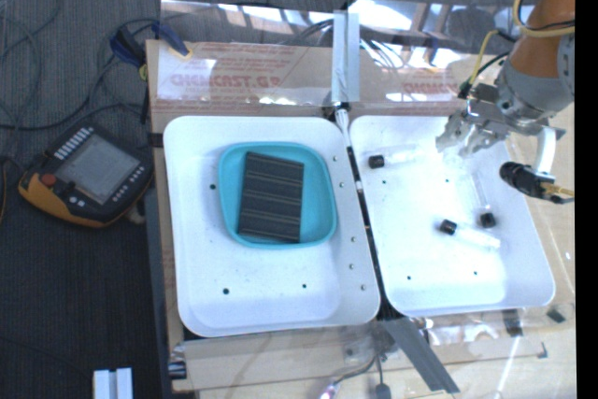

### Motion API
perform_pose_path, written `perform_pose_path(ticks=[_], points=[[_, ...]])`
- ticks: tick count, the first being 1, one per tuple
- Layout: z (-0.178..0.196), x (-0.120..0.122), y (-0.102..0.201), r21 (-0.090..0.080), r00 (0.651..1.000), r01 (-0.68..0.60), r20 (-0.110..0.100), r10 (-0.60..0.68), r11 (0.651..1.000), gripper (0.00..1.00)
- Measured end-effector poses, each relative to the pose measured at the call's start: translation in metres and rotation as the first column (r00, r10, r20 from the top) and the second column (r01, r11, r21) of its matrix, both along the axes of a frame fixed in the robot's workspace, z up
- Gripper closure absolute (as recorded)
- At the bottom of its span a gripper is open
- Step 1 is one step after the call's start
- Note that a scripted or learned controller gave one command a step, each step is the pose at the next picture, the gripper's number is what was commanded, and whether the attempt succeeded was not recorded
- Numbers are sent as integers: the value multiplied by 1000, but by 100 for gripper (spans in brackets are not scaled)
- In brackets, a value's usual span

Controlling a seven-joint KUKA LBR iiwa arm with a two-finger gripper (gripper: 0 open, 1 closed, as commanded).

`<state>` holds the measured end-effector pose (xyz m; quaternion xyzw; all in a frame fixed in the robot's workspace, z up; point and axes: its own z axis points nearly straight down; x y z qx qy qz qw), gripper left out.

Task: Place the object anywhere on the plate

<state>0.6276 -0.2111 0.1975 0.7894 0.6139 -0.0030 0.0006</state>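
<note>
A teal plate [320,212] sits in the middle of the left bin [196,276]. A dark grey ribbed rectangular block [271,196] lies flat on the plate, well inside its rim. My gripper [465,138] hovers over the far right part of the right bin [439,285], far from the plate. Its fingers are spread apart, and nothing shows between them.
Three clear tubes with small black caps [376,162] [448,226] [487,220] lie in the right bin. A black part of the arm [525,178] juts over that bin's right side. A teach pendant [89,175] rests on the floor to the left.
</note>
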Motion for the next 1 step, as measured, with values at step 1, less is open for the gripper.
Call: perform_pose_path(ticks=[1], points=[[0,0,0,0,1000,0,0,0,1000,0]])
